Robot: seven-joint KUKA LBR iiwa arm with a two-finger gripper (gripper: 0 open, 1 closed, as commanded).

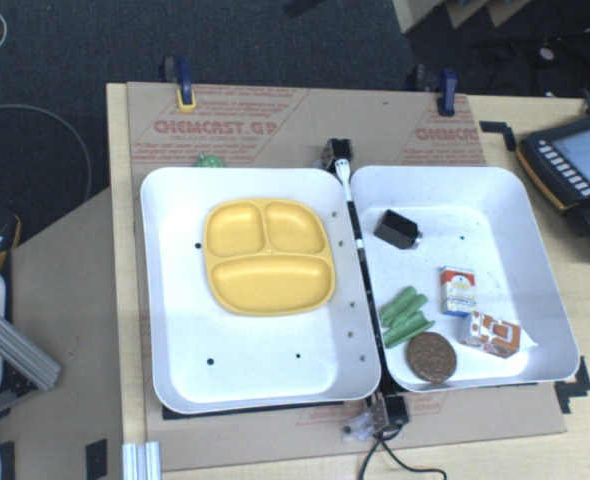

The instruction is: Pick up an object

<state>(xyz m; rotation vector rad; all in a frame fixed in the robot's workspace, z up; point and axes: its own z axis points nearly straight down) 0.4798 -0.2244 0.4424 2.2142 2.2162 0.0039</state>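
Cable and black connector (383, 413): at the front seam between the bins, nearest the viewer; bin hardware, not for picking.

Left bin (165, 298): the bin farther from the side the arm reaches in from. Holds one item.
- Yellow divided plate (270, 256): three compartments, lying flat and face up in the bin's rear half. Wide and shallow, so likely a poor target for a two-finger grasp unless taken by the rim.

Right bin (455, 203): the bin on the arm's entry side. Holds the small candidates for the task, all lying loose and mostly apart, which leaves room around each to close on.
- Green bean pods (405, 313): against the wall farthest from the arm's side, just beside the disc.
- Black block (396, 230): toward the rear, well apart from the rest; judged the easiest pick.
- Brown round disc (431, 356): flat at the front wall.
- Red-and-white carton (458, 290): mid-bin, lying flat.
- Orange-patterned packet (492, 334): closest to the arm's side, near the carton.

Cardboard sheet (275, 118): under both bins, held by two blue clamps (184, 80) so nothing shifts.

Gripper: whether wide, narrow or holding anything cannot be told.
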